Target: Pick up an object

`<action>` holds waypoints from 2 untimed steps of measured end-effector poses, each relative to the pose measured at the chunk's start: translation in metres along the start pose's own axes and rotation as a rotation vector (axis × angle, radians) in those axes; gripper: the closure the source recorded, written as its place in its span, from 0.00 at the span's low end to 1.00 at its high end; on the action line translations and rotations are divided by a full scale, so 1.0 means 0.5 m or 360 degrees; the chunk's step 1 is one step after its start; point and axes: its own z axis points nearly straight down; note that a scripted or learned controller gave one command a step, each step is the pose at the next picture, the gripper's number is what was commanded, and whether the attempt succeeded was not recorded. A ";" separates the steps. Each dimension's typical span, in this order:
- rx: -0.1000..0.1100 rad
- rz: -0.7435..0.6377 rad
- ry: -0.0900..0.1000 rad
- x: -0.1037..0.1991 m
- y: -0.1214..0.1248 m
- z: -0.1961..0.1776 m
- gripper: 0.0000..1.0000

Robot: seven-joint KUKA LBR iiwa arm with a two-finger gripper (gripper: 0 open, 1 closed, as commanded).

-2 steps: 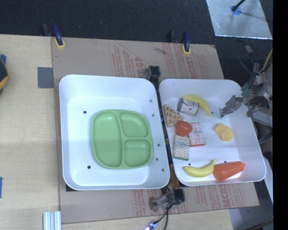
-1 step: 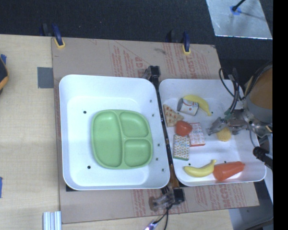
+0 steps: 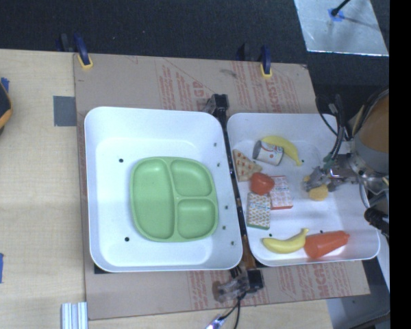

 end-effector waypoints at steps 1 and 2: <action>-0.0006 0.0005 0.0005 0.168 0.096 -0.167 1.00; 0.0001 0.0003 0.0003 0.317 0.054 -0.195 1.00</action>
